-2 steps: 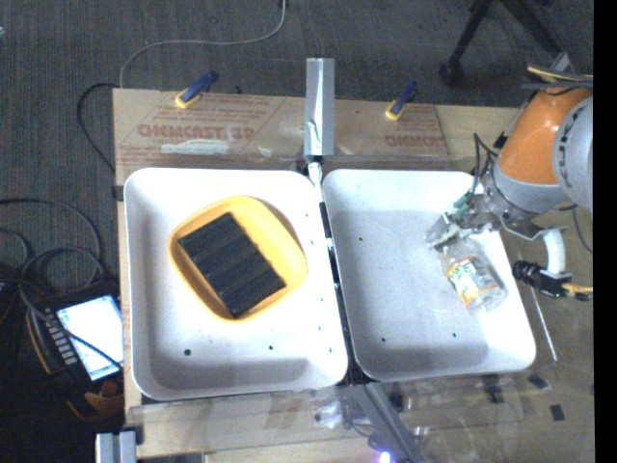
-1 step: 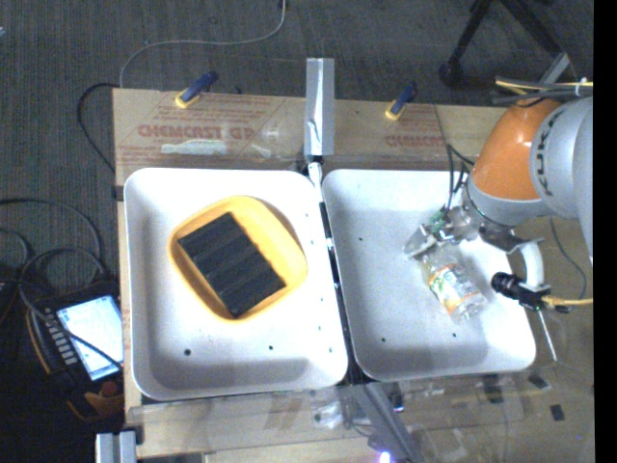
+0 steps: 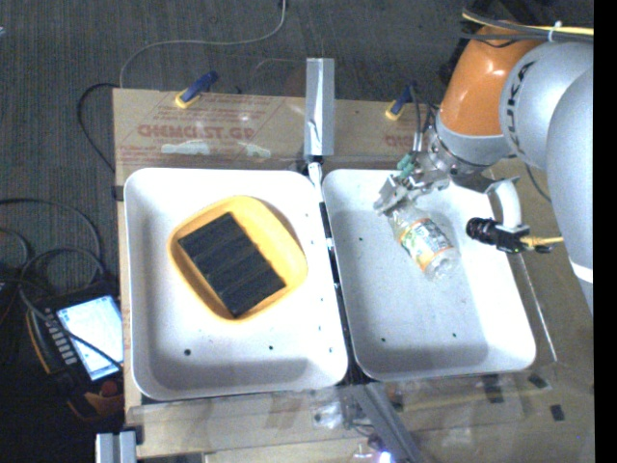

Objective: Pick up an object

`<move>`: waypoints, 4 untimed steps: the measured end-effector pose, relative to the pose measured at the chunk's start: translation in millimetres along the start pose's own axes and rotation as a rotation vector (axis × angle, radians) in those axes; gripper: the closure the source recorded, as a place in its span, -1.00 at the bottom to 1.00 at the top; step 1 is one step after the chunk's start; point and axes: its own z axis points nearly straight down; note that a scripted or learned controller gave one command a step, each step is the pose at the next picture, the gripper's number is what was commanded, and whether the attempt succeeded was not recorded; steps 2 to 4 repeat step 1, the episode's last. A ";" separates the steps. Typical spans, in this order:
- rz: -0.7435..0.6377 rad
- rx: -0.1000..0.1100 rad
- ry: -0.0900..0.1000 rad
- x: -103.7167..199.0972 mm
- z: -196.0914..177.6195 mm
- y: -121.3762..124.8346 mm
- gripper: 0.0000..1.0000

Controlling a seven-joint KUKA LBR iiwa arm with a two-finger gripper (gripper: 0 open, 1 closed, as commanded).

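Bottle [image 3: 426, 242], clear plastic with a label, lies on its side in the right bin [image 3: 482, 345], toward the far edge, so it presents a long flank for grasping. We note the gripper [image 3: 403, 189] just beside its far end. We cannot tell whether it has closed on anything. In the left bin [image 3: 154, 355], a yellow dish [image 3: 280, 222] holds a black slatted block [image 3: 231, 262].

Premises: robotics lab or test cell. Evidence: industrial arm [image 3: 540, 85] over a bench [image 3: 241, 128] with two white bins [image 3: 145, 287], board fixed by clamps [image 3: 196, 88] at the bench's far edge, loose cables [image 3: 58, 230] on grey carpet [image 3: 58, 27], handheld control pendant [image 3: 82, 336] on the floor.
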 end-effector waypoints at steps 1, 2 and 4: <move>-0.252 0.002 -0.001 -21.2 21.2 0.5 1.00; -0.252 0.002 -0.001 -21.2 21.2 0.5 1.00; -0.252 0.002 -0.001 -21.2 21.2 0.5 1.00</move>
